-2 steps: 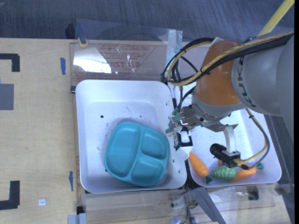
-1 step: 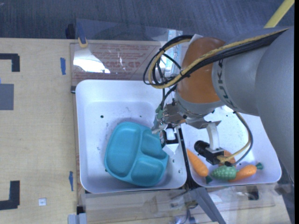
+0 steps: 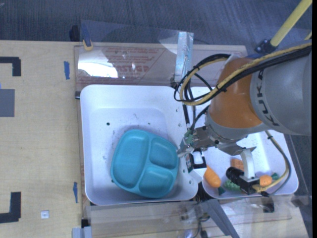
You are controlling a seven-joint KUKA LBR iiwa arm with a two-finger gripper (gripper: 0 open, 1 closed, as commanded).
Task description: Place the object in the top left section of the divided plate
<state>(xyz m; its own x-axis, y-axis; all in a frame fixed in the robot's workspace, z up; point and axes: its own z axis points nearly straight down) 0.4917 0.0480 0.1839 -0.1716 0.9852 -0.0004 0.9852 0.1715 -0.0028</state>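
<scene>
The pale wooden bench [image 3: 39,133] is carrying two shallow white bins, and I am watching the grey-and-orange arm's gripper [image 3: 194,150] hanging near their shared wall; I cannot tell whether it is open or closed. I am worrying that it clips that wall, or that the tilted teal three-section plastic plate [image 3: 144,162] misleads the drop. The small rounded orange piece [image 3: 212,177], likely my object, is lying in the right bin [image 3: 292,175], ungripped.

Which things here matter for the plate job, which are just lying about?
Job: teal divided plate; orange pieces in the right bin, candidates, can't tell which.
Lying about: blue tape, black marks on the bench.
</scene>
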